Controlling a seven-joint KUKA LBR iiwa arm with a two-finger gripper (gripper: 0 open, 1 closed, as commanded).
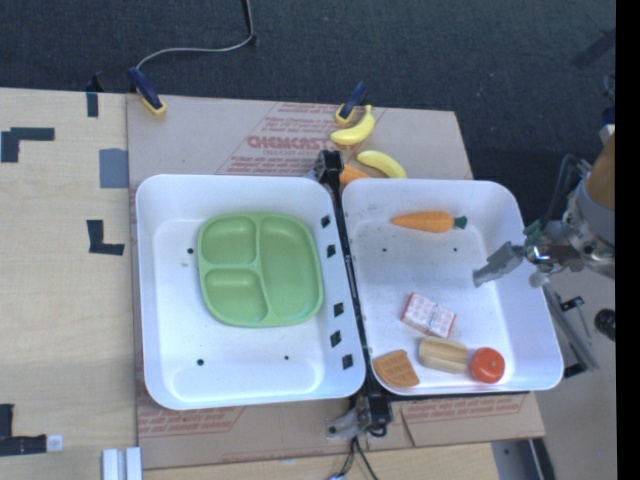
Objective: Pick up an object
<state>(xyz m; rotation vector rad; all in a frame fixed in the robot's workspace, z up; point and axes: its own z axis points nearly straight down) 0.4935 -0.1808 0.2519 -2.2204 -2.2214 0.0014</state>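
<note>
Nearest us, along the right bin's point(520, 208) front edge, lie a cracker point(397, 369), a bread roll point(443, 354) and a tomato point(487, 365), with a wafer block point(428, 317) behind and a carrot point(427, 222) at the back. Our pincer point(497, 265) hangs over this bin's right side; we cannot tell its state. Nothing is lifted: we judge the pick not yet done.

bins point(170, 368): smooth white plastic, slight gloss | tray point(262, 270): matt green plastic | base sheet point(290, 138): printed brown cardboard | bench point(50, 318): pale wood grain | floor point(420, 28): dark rough carpet
</note>
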